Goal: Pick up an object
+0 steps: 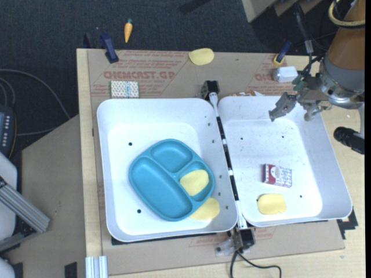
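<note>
My gripper (pixel 293 113) hangs over the far end of the right bin (pixel 330 155), fingers spread open with nothing between them. Nearer the front of that bin lie a small red and white box (pixel 276 175) and a yellow lump (pixel 271 203), both well clear of the gripper. The left bin (pixel 116 126) holds a blue divided plate (pixel 165 181) with a yellow piece (pixel 195 181) in one compartment. A second yellow piece (pixel 205 210) rests against the plate's front edge.
On the board behind the bins sit a yellow lump (pixel 201 56), a patterned packet (pixel 124 88), a blue clip (pixel 108 48), a white block (pixel 286 73) and another blue clip (pixel 282 52). A small carrot (pixel 128 30) lies on the dark floor beyond.
</note>
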You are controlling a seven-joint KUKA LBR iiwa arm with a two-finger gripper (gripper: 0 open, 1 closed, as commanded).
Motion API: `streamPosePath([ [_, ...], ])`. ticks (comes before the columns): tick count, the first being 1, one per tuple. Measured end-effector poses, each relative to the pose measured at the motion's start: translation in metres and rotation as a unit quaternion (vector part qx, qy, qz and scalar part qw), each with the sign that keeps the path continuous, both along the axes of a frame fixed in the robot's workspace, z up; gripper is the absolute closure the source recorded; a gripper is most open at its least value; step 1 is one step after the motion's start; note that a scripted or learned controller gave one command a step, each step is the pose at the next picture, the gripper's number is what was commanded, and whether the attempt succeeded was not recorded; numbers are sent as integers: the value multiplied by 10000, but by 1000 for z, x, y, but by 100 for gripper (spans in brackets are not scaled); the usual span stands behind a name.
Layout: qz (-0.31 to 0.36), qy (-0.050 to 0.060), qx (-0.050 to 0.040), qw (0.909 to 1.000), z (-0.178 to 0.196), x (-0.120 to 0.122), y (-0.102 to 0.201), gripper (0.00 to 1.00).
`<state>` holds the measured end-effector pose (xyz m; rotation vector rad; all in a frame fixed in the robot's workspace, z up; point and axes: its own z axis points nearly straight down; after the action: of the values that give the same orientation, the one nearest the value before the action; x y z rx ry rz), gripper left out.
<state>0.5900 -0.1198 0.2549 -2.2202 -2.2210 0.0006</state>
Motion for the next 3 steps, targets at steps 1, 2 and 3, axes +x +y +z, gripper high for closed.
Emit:
streamPosePath([
  [1,-7,6,0,10000,-93,-29,-1,0],
  [2,-3,-64,-19,10000,-166,-63,-2,0],
  [3,-3,-20,-7,10000,-170,-67,-13,0],
])
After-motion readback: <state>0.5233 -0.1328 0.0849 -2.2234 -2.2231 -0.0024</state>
